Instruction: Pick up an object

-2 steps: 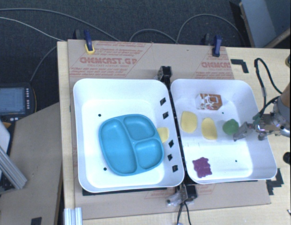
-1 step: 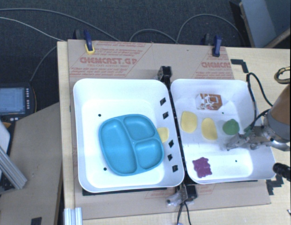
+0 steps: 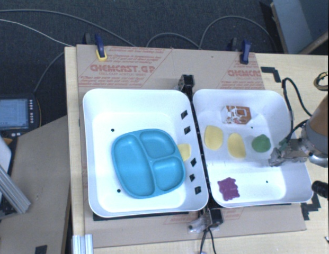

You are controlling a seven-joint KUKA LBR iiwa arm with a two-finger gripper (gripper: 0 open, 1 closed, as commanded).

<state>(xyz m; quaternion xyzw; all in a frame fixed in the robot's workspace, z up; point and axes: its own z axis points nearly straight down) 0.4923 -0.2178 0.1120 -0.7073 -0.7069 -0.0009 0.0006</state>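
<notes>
green object (image 3: pixel 260 143) sits in the right bin (image 3: pixel 270 100), near your gripper (image 3: pixel 276 158) at the bin's right side; can't tell the claw's state.

The arm (image 3: pixel 319 136) runs off the right edge, only its wrist end in frame. The gripper (image 3: pixel 278 156) is too small and dark to read its fingers. A yellow piece (image 3: pixel 184 151) lies half hidden behind the blue tray (image 3: pixel 147 163). Print on the brown packet (image 3: pixel 237 114) is too blurred to read.
</notes>
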